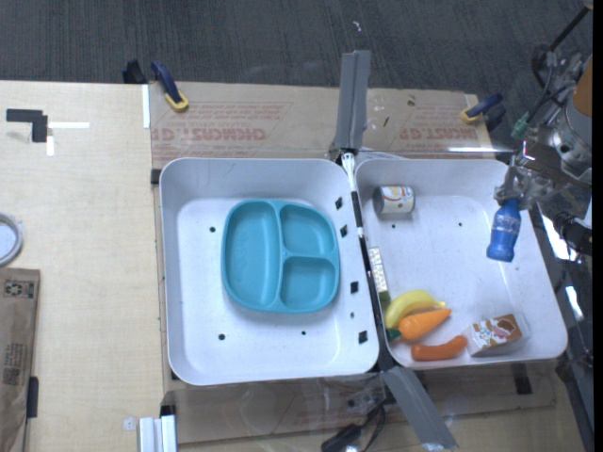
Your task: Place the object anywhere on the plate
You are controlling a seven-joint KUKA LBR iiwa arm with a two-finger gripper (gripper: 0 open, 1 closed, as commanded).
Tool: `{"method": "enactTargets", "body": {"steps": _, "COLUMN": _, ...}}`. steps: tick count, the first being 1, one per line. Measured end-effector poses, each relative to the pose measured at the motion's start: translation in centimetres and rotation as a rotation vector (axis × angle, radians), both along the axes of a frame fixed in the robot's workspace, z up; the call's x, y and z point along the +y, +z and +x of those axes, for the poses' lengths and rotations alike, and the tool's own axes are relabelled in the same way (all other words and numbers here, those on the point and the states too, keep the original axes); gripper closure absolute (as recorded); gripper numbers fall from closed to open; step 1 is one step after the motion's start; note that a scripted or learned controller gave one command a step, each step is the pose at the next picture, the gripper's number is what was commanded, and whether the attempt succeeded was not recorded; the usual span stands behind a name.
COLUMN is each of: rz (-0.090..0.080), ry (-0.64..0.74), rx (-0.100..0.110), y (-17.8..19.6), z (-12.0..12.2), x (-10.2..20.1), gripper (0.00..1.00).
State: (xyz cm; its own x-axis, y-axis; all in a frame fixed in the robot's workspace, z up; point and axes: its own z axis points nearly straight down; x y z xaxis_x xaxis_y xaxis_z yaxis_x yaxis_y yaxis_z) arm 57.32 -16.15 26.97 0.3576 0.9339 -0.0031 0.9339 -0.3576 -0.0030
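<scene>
A teal plate (280,254) with three compartments lies in the middle of the left bin (184,281), and nothing is on it. A blue bottle (503,235) hangs upright at the right side of the right bin (443,243). Its top sits between the fingers of my gripper (513,196), which is shut on it. The arm comes in from the right edge. The bottle is far to the right of the plate, across the divider between the bins.
In the right bin lie a small can (395,200) at the back left, a banana (413,303), two carrots (424,323) and a snack packet (496,332) along the front. A grey post (353,102) stands behind the bins.
</scene>
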Motion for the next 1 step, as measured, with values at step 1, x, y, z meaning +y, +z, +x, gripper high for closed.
{"method": "enactTargets", "body": {"steps": 1, "rz": 0.001, "ry": -0.049, "rx": 0.002, "y": -4.20, "z": -2.91, "x": 6.74, "gripper": 1.00}}
